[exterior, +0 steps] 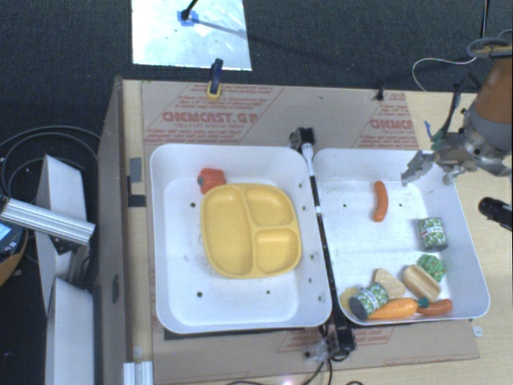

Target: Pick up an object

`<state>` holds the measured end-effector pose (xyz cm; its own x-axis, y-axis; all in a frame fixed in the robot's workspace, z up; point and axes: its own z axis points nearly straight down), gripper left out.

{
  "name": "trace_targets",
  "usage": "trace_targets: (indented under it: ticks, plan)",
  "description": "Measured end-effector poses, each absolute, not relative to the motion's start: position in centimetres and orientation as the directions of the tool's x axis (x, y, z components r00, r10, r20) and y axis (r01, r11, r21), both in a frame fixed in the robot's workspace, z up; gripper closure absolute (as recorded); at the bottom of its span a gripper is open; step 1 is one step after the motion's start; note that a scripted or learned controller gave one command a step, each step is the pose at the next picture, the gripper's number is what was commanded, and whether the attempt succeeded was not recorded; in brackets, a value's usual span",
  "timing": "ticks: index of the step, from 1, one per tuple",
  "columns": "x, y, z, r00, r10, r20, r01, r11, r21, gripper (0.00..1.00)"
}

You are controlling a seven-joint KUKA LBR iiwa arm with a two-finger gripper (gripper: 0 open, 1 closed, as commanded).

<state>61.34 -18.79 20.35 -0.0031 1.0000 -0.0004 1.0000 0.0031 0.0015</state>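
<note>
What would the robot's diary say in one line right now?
gripper: open, holding nothing | position: above right bin far edge | nearest: sausage | pick: not done

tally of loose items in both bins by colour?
Yellow: 1, divided tray
Red: 1, piece above the tray
Orange: 2, sausage, carrot
Green: 3, two cans, broccoli
Tan: 2, bun, bread
Total: 9

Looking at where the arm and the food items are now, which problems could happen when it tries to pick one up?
1. The gripper hangs above the right bin's far rim, so a straight descent may strike the rim.
2. The sausage lies alone but looks thin and round, so it may roll away.
3. The carrot, bread roll and cans sit crowded in the near corner; a grasp there may jam.
</note>
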Motion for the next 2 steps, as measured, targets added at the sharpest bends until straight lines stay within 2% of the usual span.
trace_targets:
  ticks: [1,2]
  plan:
    - [65.2,-16.8,14.0,-0.005,1.0,0.0,1.0,0.005,0.001,0.0]
    - [66.9,-15.7,9.1,-0.005,1.0,0.0,1.0,0.005,0.001,0.0]
